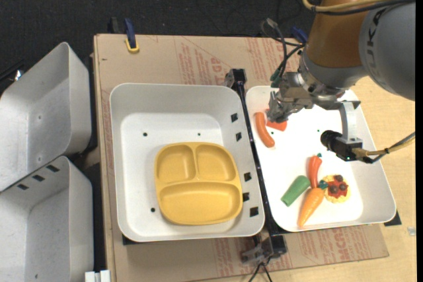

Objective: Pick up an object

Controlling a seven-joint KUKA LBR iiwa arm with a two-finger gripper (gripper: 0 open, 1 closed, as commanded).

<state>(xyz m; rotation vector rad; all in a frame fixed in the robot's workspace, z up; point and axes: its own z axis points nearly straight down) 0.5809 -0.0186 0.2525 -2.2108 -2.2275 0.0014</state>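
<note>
The two-finger gripper [281,113] is hovering low in the right white bin [380,208], its opening impossible to judge, with the orange-red sausage-shaped toy [264,129] lying just beside it, where crowding the bin wall risks a missed grasp.

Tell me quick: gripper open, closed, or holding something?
Gripper: cannot be told from this angle. It sits low in the right bin, beside the hot dog.

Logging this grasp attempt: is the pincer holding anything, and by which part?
It cannot be told. The pincer sits low over a small red piece beside the hot dog in the right bin, but its tips are hidden.
</note>
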